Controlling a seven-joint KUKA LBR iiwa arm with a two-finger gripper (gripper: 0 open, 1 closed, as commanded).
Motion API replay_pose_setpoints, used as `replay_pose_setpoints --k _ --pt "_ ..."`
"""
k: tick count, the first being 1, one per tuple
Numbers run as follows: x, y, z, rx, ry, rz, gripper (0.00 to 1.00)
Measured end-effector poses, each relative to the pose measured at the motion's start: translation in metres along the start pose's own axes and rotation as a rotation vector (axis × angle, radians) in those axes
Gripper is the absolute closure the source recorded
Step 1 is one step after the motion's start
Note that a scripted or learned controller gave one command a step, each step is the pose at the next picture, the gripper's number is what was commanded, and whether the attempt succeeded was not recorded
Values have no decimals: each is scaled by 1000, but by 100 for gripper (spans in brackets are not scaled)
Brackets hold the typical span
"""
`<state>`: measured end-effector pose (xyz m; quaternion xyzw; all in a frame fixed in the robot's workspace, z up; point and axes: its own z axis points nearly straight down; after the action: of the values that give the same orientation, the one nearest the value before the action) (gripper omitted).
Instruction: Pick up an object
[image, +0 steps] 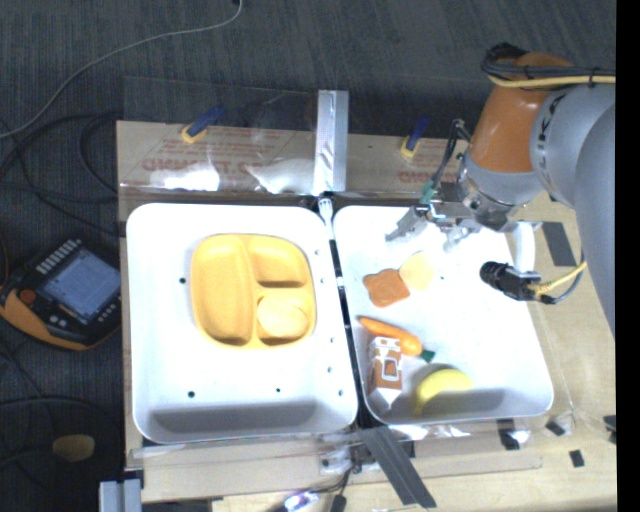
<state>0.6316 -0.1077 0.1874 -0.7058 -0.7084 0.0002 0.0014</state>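
Note:
My gripper (430, 231) hangs over the far part of the right bin (500, 340), its two fingers spread open with nothing between them. Just in front of it lie a pale yellow piece (418, 270) and a brown-orange piece (386, 288), touching each other. Nearer the front are a carrot (388, 334), a small orange and white box (386, 364) and a yellow round fruit (442, 385) by the front wall.
The left bin (160, 380) holds a yellow compartment tray (252, 290). A metal divider (331, 140) stands behind the bins, with crumpled clear plastic (280, 175) beside it. A control pendant (62, 292) lies on the floor at the left.

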Motion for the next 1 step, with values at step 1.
replay_pose_setpoints --k 1 --pt "-6 -25 93 -1 -1 178 0"
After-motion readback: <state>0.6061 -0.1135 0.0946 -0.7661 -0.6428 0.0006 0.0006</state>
